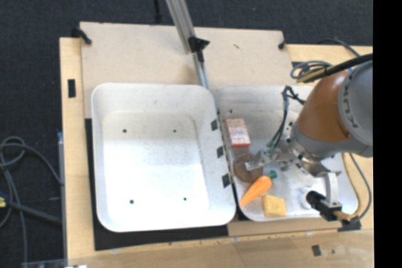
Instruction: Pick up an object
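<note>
My gripper (259, 164) hangs low in the right bin (257, 97), reaching in from the right, with the orange-banded wrist behind it. Its tip is over or touching a brown round object (242, 169) near the bin's left wall. Just below lies an orange carrot (255, 190), pointing down-left. A yellow block (274, 205) sits by the front rim. A small red and white box (237, 132) lies farther back along the left wall. Nothing shows clearly between the gripper's tips.
The left bin (100, 103) stands beside the right one, and their walls meet near the gripper. A slanted metal rail (176, 0) runs from the top of the view down to the bins' back edge. Cables lie at the back right (311, 69).
</note>
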